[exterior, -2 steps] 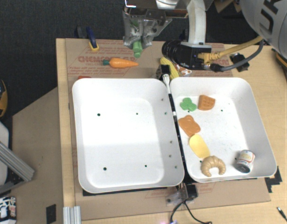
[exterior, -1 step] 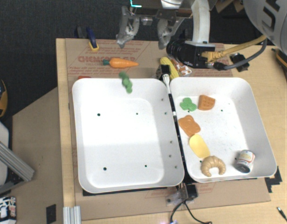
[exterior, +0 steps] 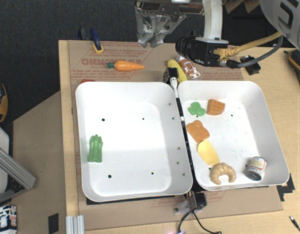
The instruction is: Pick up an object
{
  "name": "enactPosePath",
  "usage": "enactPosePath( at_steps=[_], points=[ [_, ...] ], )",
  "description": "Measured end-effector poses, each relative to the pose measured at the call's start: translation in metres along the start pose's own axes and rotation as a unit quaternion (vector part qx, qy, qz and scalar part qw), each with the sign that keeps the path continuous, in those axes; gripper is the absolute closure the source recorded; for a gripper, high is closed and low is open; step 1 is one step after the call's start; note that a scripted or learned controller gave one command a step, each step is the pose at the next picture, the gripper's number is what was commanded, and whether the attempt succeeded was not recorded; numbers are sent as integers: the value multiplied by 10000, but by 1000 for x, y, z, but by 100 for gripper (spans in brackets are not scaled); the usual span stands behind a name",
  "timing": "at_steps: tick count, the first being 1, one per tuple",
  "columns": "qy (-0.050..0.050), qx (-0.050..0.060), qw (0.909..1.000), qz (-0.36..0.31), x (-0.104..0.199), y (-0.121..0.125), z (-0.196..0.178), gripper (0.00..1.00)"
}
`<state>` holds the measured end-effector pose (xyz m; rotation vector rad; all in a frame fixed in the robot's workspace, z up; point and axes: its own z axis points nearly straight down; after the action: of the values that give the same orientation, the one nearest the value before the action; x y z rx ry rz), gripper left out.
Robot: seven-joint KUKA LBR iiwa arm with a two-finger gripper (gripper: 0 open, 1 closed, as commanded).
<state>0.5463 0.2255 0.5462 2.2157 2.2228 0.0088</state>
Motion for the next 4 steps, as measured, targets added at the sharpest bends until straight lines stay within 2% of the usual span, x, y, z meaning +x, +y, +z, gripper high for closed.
enactPosePath(
  at_steps=[1, 2, 3, 4],
  points=[
    [-2, 8, 10000, 3, 0, 0, 1, 0],
    [5, -16, 10000, -5, 1, 0, -10, 100],
    [2, -8, 10000, -4, 1, 0, -10, 0],
    [11, -32, 10000, -11, 2, 1, -21, 100]
  ],
)
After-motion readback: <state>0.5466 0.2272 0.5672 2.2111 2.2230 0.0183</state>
